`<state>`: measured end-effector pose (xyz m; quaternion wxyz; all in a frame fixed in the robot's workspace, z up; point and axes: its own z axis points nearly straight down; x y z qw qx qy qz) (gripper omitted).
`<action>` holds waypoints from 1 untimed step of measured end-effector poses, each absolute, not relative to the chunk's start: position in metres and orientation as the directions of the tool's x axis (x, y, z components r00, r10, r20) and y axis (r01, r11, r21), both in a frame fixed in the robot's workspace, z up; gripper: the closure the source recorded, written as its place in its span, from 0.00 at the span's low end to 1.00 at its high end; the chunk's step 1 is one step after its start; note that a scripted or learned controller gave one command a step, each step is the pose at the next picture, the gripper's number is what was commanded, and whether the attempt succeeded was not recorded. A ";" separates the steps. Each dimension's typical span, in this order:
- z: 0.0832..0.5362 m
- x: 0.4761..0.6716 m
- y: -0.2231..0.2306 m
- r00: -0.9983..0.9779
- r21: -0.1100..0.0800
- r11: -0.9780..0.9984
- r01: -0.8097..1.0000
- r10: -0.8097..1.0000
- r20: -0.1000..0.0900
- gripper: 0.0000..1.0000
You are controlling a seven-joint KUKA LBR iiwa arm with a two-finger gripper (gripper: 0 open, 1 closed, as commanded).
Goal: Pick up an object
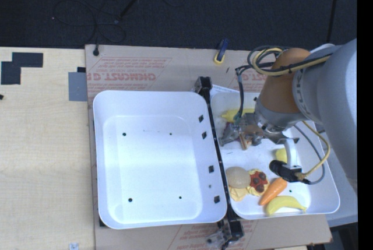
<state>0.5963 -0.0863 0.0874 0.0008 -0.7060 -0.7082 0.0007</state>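
My gripper point(236, 137) hangs low over the upper left part of the right bin point(332, 199), close to the divider. Just behind it lies a yellow object point(234, 115), partly hidden by the wrist. Toward the front of the same bin sit a beige round piece point(237, 176), a red and yellow toy point(257, 180), an orange carrot point(273, 190) and a yellow banana point(285, 204). Another small yellow piece point(281, 155) lies to the right of the gripper. Nothing shows between the gripper's tips.
The left bin point(102, 155) stands beside the right one, with a black rail point(211, 144) between them. A blue and yellow clamp point(220, 52) sits on the board behind the bins. The arm's grey body covers the right bin's far right side.
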 end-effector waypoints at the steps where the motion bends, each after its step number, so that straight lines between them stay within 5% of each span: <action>1: 0.088 0.626 -0.088 -0.001 -0.001 0.001 1.000 1.000 0.000 0.00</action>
